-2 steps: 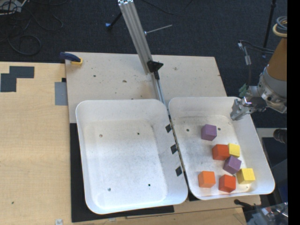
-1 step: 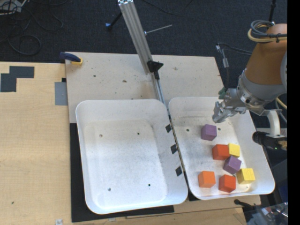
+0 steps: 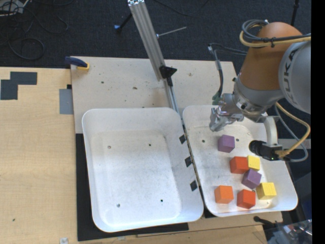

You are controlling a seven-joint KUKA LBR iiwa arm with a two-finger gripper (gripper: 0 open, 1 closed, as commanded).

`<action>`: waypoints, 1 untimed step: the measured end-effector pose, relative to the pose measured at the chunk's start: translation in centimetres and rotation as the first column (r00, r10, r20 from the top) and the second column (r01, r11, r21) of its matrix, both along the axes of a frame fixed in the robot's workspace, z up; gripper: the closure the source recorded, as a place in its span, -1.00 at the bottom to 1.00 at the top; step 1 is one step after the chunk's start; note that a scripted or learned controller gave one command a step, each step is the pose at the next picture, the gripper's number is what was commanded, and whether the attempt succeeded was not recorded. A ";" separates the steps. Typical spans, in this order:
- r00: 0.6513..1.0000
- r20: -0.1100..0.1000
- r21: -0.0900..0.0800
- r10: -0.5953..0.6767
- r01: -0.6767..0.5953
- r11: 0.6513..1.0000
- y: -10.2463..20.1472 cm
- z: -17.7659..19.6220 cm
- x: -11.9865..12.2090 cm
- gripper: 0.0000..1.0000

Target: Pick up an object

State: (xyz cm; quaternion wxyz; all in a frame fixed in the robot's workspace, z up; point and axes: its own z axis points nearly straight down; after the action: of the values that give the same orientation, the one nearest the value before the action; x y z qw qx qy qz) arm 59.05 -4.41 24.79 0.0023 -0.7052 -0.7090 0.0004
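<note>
Several small blocks lie in the right bin. A purple block sits alone near the bin's middle. Toward the near right corner cluster a red block, a yellow block, a second purple block, an orange block, another red block and another yellow block. My gripper hangs over the far part of the right bin, just beyond and left of the lone purple block, with nothing seen between its fingers.
The left bin lies beside the right one, with black clips along the shared edge. A slanted aluminium bar rises behind the bins. Cables trail at the right by the arm.
</note>
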 end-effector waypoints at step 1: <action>1.000 0.002 -0.001 -0.001 0.001 1.000 5.1 0.4 0.6 1.00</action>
State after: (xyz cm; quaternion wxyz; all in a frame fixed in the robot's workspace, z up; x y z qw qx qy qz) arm 59.65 0.69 25.23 0.0014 -0.7056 -0.7086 -0.0001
